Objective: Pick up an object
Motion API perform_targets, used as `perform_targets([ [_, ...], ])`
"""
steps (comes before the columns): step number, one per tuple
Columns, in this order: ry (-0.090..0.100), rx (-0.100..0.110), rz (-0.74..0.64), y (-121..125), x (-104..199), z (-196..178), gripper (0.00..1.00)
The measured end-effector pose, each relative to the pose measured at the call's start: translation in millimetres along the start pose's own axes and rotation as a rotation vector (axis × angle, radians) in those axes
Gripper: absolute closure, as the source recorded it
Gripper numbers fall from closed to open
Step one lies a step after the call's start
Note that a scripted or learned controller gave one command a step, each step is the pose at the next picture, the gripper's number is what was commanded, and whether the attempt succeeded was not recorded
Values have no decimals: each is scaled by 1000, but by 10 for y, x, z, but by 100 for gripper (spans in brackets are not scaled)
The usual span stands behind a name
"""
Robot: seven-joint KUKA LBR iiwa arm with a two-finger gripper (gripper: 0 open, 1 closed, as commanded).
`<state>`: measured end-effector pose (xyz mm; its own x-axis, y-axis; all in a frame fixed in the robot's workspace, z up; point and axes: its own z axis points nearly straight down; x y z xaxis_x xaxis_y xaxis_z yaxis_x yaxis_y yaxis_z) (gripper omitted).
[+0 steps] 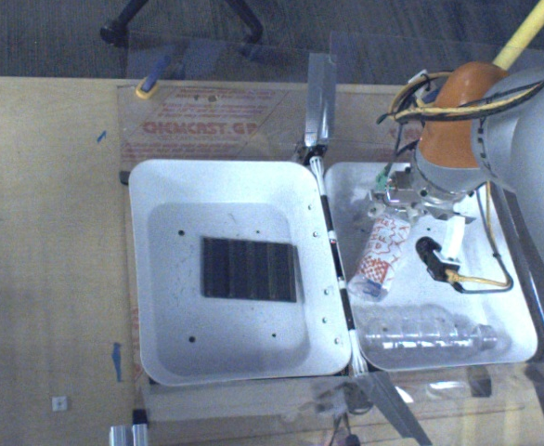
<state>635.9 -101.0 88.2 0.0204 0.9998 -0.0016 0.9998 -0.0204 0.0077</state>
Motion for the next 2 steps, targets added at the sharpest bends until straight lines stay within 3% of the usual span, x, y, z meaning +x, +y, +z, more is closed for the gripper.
perform_targets([
  [1, 0, -5, 2, 15, -7, -114, 100],
  [2, 1, 5, -174, 8, -1, -829, 100],
])
